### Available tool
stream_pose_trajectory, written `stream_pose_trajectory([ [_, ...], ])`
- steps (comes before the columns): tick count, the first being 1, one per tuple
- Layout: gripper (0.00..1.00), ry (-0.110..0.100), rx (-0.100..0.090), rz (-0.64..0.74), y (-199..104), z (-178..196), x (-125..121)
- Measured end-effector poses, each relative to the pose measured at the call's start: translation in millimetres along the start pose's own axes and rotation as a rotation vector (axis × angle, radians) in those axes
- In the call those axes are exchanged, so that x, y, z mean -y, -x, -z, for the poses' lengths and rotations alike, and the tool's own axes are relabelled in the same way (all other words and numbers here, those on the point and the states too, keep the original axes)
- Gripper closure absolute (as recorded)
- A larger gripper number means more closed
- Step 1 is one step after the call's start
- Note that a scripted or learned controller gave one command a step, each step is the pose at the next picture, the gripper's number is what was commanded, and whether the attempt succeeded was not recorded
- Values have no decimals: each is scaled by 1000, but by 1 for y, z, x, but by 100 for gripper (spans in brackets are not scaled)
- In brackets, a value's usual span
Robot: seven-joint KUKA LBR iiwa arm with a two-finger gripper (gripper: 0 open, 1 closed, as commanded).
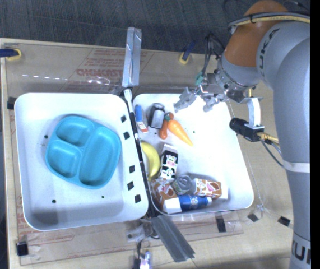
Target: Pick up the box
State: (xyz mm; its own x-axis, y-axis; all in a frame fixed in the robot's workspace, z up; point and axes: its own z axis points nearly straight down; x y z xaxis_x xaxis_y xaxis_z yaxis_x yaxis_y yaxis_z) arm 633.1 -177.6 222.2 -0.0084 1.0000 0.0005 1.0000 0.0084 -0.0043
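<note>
Box point(169, 165): small black-and-white carton, right bin point(235, 150), just right of banana point(151, 159), touching it or nearly.
Hand point(196, 98): above right bin's far rim, well beyond banana, apart from box; fingers look spread, nothing between them.
Neighbours: carrot point(177, 129) beyond banana; snack packets point(204, 188) and blue-capped bottle point(186, 203) on its near side.
Left bin point(25, 150): blue divided tray point(84, 151), left of banana.
Handling: likely light, stiff card, crushable; smooth print may slip.
Grip: across narrow sides, from above, clear of banana.
</note>
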Motion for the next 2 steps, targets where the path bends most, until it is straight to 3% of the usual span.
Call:
stream_pose_trajectory([
  [1,0,0,1,72,-44,-125,17],
  [2,100,-1,1,75,-43,-115,17],
])
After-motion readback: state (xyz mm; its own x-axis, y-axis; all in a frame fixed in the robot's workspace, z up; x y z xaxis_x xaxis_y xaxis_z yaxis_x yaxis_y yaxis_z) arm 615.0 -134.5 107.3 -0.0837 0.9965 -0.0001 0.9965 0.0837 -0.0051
